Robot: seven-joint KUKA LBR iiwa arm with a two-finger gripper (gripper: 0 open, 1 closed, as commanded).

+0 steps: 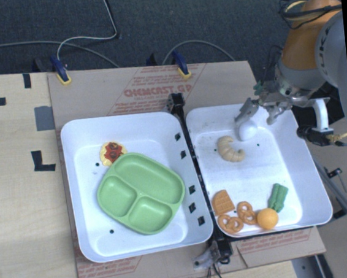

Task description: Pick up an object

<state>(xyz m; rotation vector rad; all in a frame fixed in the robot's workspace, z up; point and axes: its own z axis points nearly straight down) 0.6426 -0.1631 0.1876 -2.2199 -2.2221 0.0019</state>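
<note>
My gripper (259,115) hangs over the far part of the right bin (292,153), its two grey fingers (243,114) spread open with nothing between them. A small white rounded object (247,131) sits just below the left finger; I cannot tell whether they touch. A tan croissant (230,149) lies a little to the front left of it. Along the bin's near edge lie an orange waffle piece (222,201), two pretzels (233,223), an orange fruit (267,218) and a green pickle (278,197).
The left bin (82,176) holds a green divided plate (141,193) and a small red-and-yellow pizza piece (111,152). A black divider (191,164) separates the bins. Cables run over the dark floor behind the bench.
</note>
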